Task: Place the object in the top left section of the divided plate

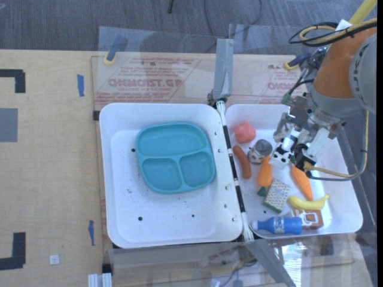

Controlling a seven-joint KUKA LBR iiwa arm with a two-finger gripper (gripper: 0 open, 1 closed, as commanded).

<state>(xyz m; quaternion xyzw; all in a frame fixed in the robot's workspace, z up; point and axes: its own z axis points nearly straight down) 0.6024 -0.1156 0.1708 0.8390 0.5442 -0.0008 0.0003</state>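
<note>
A teal divided plate [175, 156] lies in the left bin [119, 220]. It has one wide section along its far side and two smaller ones along its near side, all bare. My gripper [294, 146] hangs over the right bin [350, 217], near its far right part. It is just above a small black and white object [279, 158] beside a grey can [260, 150]. I see nothing clearly held in it. The wrist hides what lies directly under it.
The right bin also holds a pink ball [244, 131], a red sausage [242, 161], two carrots [265, 175] [301, 183], a speckled square piece [276, 196], a banana [308, 202] and a blue bottle [278, 225]. A raised rim [230, 172] divides the bins.
</note>
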